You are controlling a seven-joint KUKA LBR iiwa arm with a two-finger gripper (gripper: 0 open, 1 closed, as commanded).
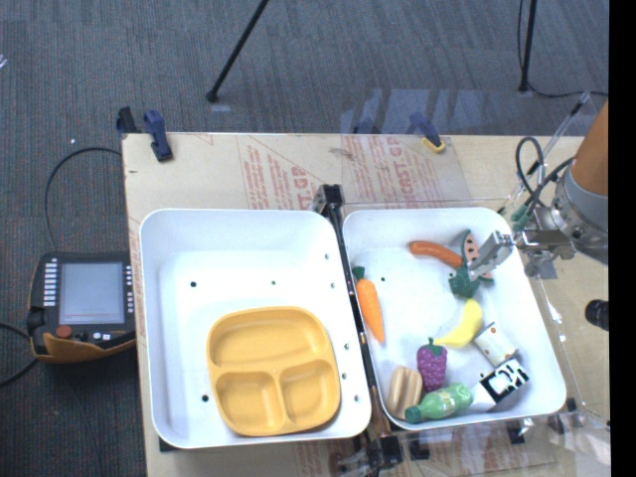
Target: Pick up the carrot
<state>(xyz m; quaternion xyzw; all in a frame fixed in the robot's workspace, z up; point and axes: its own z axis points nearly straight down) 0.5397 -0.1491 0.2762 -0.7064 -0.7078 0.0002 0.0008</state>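
The carrot (pixel 371 309) is orange with a small green top. It lies lengthwise against the left wall of the right white bin (pixel 542 311), leafy end toward the back. My gripper (pixel 488 254) hangs over the back right part of that bin, well to the right of the carrot and apart from it. It is just above a dark green toy (pixel 462 282) and next to a longer orange-red piece (pixel 435 252). Nothing shows held in it.
The right bin also holds a banana (pixel 463 326), purple grapes (pixel 431 364), a bread piece (pixel 402 389), a green vegetable (pixel 439 402) and a black-and-white box (pixel 504 378). The left bin (pixel 169 266) carries a yellow divided plate (pixel 273 370).
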